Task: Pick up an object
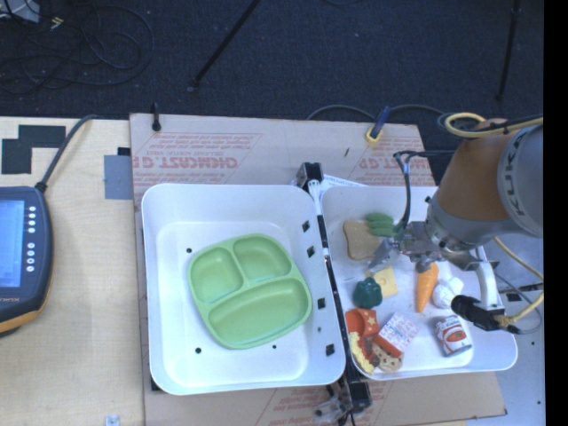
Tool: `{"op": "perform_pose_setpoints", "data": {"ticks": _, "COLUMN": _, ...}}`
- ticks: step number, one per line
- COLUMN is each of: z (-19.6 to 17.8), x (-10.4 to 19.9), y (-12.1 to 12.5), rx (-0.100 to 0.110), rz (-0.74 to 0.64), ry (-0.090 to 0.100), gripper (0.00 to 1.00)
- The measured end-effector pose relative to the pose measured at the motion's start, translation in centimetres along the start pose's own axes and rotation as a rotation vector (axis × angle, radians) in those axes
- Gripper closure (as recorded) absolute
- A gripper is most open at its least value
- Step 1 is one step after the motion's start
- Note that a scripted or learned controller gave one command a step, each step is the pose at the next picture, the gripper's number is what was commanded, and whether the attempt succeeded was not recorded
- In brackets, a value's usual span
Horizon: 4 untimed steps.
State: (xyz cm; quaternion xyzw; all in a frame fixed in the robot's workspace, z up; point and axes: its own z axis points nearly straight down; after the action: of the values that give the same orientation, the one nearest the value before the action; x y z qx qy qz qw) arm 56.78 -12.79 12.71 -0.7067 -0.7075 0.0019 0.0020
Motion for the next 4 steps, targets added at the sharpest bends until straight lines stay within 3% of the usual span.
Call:
{"op": "perform_pose_setpoints", "data": {"ticks": 1, "z": 4.0, "x": 4.2, "y": -2.7, "rx": -0.006, "rz": 0.001, "ry": -0.002, "gripper": 0.00}}
{"op": "perform_pose_setpoints", "data": {"ticks": 2, "z": 3.9, "x": 4.2, "y": -4.4, "rx": -0.005, "rz": 0.002, "ry": 0.001, "gripper": 0.00}}
{"op": "perform_pose_setpoints", "data": {"ticks": 3, "z": 3.9, "x": 4.0, "y": 1.9, "rx": -0.008, "rz": 0.000, "ry": 0.000, "gripper": 0.00}}
{"op": "perform_pose_setpoints", "data": {"ticks": 4, "z": 2.9, "x": 4.0, "y": 1.6, "rx": -0.003, "rz": 0.005, "ry": 0.002, "gripper": 1.00}}
